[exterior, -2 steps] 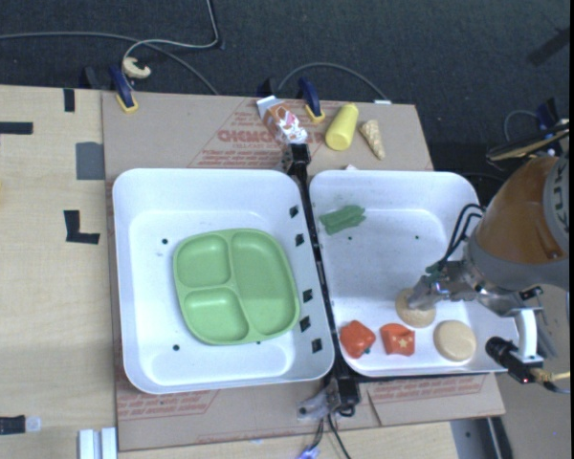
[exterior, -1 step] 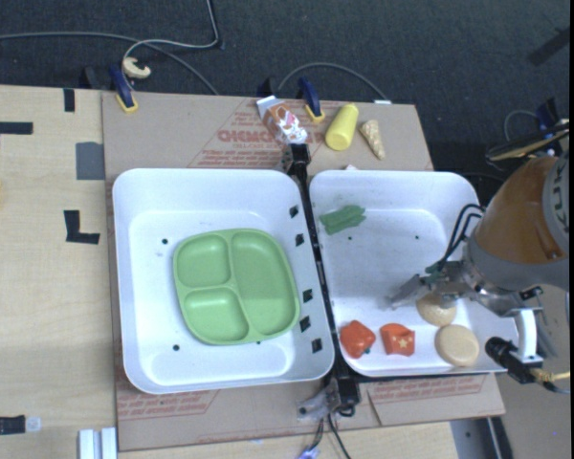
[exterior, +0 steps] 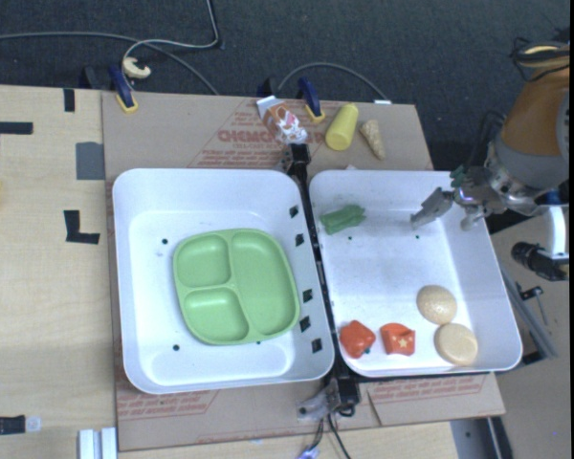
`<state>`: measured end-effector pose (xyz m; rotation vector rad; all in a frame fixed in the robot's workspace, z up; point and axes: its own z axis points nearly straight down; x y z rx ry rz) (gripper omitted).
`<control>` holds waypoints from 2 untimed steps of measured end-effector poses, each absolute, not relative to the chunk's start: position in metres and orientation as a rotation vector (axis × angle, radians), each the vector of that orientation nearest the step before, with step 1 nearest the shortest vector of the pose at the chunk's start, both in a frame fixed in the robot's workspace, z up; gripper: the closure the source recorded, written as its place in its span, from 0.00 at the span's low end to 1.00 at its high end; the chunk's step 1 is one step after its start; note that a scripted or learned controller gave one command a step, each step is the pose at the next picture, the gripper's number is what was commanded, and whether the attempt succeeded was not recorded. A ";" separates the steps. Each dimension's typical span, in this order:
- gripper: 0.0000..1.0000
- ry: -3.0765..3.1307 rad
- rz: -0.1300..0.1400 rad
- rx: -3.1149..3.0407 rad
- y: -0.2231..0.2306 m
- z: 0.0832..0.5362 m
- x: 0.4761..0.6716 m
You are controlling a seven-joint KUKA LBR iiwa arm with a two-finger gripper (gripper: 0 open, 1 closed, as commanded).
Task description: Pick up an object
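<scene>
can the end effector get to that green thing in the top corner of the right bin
Probably yes. The end effector hovers over the right bin, and the green item lies alone near the divider with nothing between them.

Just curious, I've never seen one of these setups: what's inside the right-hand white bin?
The right bin holds a green piece, two red pieces and two pale round lumps. The gripper hangs over its far corner, covering a little floor.

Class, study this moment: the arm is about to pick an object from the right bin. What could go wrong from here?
1. The two red pieces lie close together, so a grasp may catch both or knock one aside.
2. The beige rounds sit near the right bin wall, which could block the end effector.
</scene>
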<state>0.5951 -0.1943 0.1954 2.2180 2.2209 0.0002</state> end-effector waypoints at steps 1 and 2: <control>0.00 2.226 0.000 2.219 -0.090 0.200 0.604; 0.00 2.222 0.002 2.218 -0.101 0.086 0.605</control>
